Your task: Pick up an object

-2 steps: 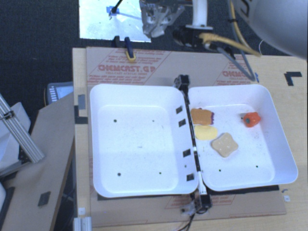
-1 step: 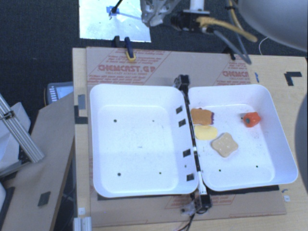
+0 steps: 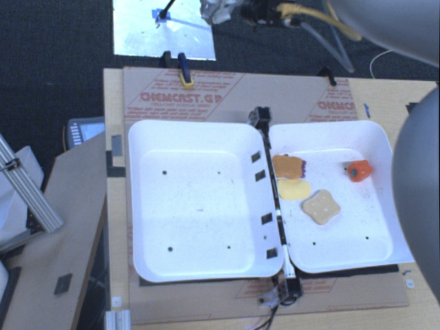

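**Four small toys wait in the right bin**

Camera view: Two white bins sit side by side on the tabletop (image 3: 117,267). The left bin (image 3: 144,253) has bare white floor with a few dark dots. The right bin (image 3: 371,249) holds four small things, all near its left wall.

An orange-brown piece (image 3: 288,166) with a bit of purple at its edge sits closest to the wall. A flat yellow piece (image 3: 294,190) lies just below it, touching it. A tan piece shaped like toast (image 3: 321,206) lies just beside the yellow one. A small red-orange piece (image 3: 358,170) sits alone, well apart from the rest.

They all look like light toy food, and probably a bit slippery. The yellow piece is very flat, so it looks hard to pinch. The red-orange piece looks like the best pick. It is chunky, it stands up a little, and nothing crowds it. Squeezing it across its middle should work.

The pincer (image 3: 218,5) hangs high at the top of the view, far from the bins. It is blurry, so I cannot tell how it is set.
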Action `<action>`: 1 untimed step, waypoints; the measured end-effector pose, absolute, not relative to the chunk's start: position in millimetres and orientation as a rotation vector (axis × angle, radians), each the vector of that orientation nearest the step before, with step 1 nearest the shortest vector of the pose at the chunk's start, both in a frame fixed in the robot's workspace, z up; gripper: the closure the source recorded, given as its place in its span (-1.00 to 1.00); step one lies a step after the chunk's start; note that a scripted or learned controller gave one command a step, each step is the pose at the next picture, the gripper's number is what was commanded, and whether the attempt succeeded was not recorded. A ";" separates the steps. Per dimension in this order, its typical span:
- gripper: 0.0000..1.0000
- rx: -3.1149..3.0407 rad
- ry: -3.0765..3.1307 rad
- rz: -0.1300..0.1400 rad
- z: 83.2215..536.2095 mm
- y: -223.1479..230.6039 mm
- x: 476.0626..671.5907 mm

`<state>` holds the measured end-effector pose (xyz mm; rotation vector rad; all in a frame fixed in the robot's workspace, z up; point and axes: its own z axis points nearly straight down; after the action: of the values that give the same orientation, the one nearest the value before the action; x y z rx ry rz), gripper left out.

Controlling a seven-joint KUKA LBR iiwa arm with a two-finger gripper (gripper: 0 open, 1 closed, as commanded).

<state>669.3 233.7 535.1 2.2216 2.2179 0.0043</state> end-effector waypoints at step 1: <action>-1.00 2.221 2.220 0.003 535.1 234.1 668.3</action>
<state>668.3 234.1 535.1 2.2210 2.2204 0.0025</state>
